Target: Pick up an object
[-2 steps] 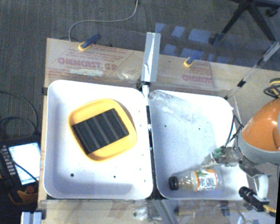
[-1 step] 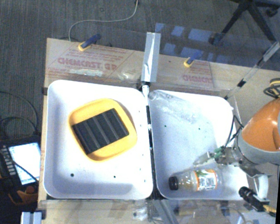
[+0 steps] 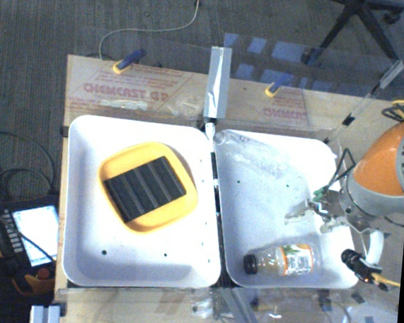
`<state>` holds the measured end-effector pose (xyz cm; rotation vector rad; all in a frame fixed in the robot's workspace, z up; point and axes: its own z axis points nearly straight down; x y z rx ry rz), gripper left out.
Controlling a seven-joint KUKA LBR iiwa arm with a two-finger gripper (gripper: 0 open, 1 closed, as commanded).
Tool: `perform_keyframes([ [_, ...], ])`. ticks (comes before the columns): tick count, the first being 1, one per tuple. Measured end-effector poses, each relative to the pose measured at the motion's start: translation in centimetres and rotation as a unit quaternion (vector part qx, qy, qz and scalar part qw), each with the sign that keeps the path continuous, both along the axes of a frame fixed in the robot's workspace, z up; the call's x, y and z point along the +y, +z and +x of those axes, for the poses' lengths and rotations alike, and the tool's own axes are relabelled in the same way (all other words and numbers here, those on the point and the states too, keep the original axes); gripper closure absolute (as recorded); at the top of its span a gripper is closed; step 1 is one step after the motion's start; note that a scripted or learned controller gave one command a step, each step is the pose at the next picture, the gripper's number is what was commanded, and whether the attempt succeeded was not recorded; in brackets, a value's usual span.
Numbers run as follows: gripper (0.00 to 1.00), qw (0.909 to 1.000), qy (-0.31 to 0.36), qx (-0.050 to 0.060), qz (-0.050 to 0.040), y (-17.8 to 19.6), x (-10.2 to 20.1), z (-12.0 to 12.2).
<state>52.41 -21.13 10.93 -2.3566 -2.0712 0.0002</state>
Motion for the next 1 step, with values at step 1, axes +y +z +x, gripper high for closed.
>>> perform_keyframes([
  [1, 0.0, 0.9998, -0.022, 0.0, -0.0017, 6.19, 2.9, -4.05],
])
